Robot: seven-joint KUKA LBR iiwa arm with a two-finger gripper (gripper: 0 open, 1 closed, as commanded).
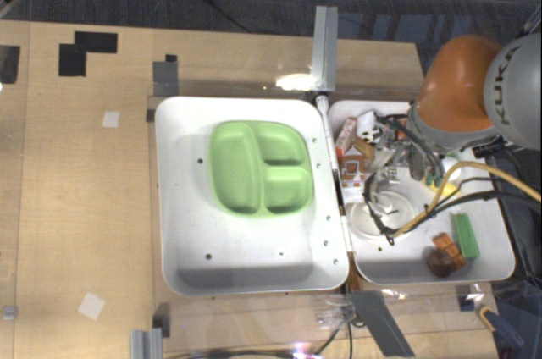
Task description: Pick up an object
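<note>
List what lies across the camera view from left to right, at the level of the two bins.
Bare wooden bench → left white bin → green divided tray → right white bin → green block.

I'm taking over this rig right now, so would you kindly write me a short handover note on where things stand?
Gripper: low inside the right bin, among cables; whether anything sits between its fingers cannot be told.
Things: green block and brown object lie in the right bin's near right corner; a red-and-white packet sits by its left wall. Green divided tray lies in the left bin.
Done: arm lowered into the right bin.
Left: confirm a grasp and lift an object.
</note>
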